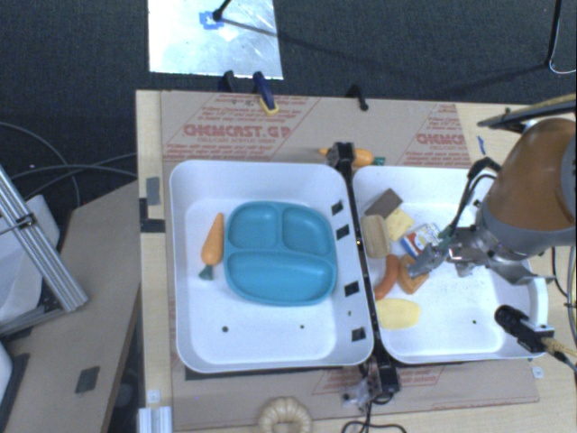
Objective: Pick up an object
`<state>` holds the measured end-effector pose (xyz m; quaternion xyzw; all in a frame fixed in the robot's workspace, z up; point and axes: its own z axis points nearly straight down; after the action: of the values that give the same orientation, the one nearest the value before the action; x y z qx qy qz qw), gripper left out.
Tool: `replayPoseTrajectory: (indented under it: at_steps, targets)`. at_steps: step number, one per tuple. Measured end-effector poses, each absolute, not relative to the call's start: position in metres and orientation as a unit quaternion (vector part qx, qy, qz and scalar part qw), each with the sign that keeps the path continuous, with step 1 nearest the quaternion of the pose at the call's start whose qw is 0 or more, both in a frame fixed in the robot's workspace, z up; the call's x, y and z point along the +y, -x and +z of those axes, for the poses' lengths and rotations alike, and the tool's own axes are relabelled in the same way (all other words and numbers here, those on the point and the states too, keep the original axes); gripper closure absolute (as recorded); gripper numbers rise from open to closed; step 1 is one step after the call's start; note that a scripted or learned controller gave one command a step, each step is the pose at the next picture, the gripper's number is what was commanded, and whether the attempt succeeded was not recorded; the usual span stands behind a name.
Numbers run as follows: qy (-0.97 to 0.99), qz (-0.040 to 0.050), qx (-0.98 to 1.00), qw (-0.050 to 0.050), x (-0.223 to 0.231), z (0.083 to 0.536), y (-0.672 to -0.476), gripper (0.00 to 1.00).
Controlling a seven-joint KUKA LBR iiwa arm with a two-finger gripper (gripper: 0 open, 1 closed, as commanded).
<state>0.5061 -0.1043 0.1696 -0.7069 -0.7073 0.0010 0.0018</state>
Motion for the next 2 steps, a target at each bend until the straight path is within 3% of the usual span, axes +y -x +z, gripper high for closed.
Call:
replayPoseTrajectory:
  at_steps: [1, 2]
  targets:
    - [0.707, 0.001, -0.707, 0.002, -0.103, 0.108, -0.51, 0.0]
    - [0.707, 0.0003, -0.707, 0.001, -0.103, 0.083, -0.511, 0.0]
